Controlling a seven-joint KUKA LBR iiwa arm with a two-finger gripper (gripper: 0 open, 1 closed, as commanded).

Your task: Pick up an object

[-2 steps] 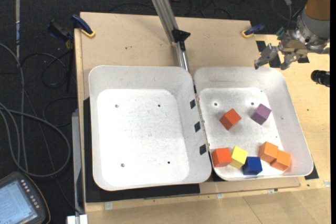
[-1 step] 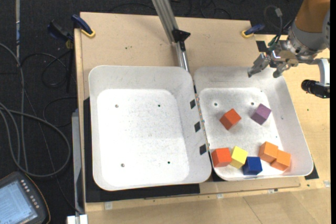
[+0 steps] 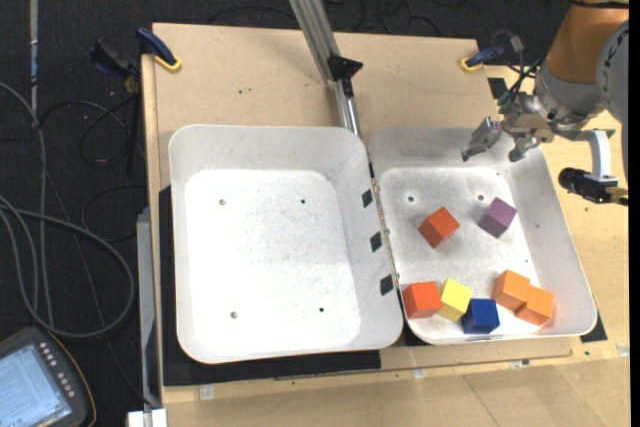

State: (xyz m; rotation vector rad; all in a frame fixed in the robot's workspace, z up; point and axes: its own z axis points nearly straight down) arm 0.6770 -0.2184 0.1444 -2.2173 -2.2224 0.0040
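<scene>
Purple cube nearest, untouched. Gripper spread wide, nothing between, above right bin back edge. Approach step; next: descend, centre, clamp.

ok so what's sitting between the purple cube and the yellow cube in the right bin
Nothing sits squarely between them. In the camera view, bare bin floor runs from the purple cube down to the yellow cube. The orange cube lies just left of that line.

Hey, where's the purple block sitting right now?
In the camera view, the purple block lies in the right bin, toward its far right side, just right of a lone orange block and below the hand.
</scene>
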